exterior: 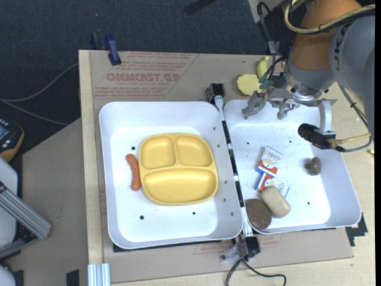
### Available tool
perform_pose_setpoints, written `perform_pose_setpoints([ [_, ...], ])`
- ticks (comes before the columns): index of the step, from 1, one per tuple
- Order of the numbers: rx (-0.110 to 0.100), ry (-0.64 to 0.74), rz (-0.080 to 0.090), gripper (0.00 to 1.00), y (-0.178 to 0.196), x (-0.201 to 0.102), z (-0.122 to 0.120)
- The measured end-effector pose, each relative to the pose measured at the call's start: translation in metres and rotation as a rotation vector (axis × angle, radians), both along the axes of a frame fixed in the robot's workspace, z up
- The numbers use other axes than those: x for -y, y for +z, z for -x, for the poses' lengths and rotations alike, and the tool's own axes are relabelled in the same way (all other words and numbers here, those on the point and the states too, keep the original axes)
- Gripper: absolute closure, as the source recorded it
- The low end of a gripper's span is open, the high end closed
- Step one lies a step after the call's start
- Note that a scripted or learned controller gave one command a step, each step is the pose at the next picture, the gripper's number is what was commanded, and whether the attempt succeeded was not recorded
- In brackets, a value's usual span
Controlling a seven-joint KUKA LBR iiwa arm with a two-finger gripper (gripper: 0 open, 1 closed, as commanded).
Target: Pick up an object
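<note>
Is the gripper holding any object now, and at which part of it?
It cannot be told: the gripper hangs over the right bin's far edge, with no object visible in it.

A brown board [149, 76] with red print lies on the counter [71, 177] under both white bins. A blue clip [112, 49] grips the board's far left corner. A yellow lump [247, 84] sits on the board behind the right bin [339, 207]. Dark carpet [119, 11] with a grey cable [36, 94] lies beyond.
</note>
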State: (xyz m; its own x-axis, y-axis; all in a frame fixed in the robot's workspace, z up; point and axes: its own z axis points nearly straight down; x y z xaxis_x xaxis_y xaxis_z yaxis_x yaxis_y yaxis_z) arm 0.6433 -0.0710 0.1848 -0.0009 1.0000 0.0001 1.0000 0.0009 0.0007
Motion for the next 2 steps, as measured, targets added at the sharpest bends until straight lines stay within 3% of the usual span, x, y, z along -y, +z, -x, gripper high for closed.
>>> perform_pose_setpoints([
  [1,-0.005,-0.004,0.000,0.00,0.000,0.018,0.031],
  [2,-0.008,-0.005,0.000,0.00,-0.105,0.042,0.059],
])
